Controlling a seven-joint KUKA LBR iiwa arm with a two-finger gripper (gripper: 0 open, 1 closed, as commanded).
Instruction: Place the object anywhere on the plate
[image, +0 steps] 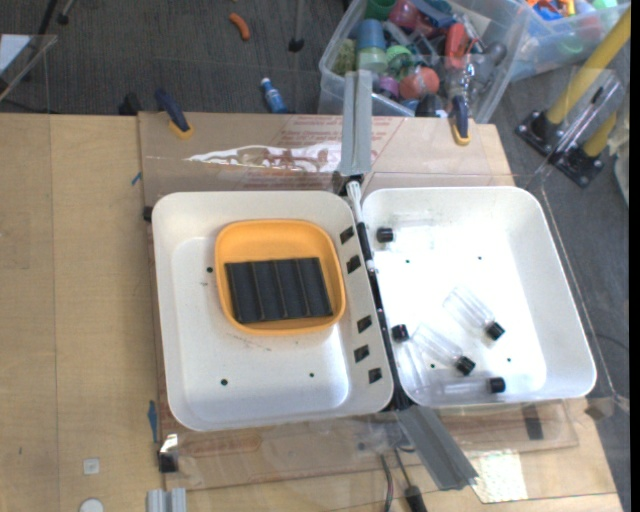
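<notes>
An orange square plate (232, 243) sits in the left white bin (190, 370), toward its back. A black ridged rectangular object (278, 289) lies flat on the plate, covering most of its floor. In the right white bin (545, 260) lie several clear plastic tubes with black caps (472, 312), clustered at the front, and a lone black cap (385, 235) rests near the back left corner.
A row of black clips (360, 295) runs along the divider between the bins. A grey metal post (355, 110) stands behind the bins. A clear tub of colourful toys (430, 45) sits at the back, off the bench.
</notes>
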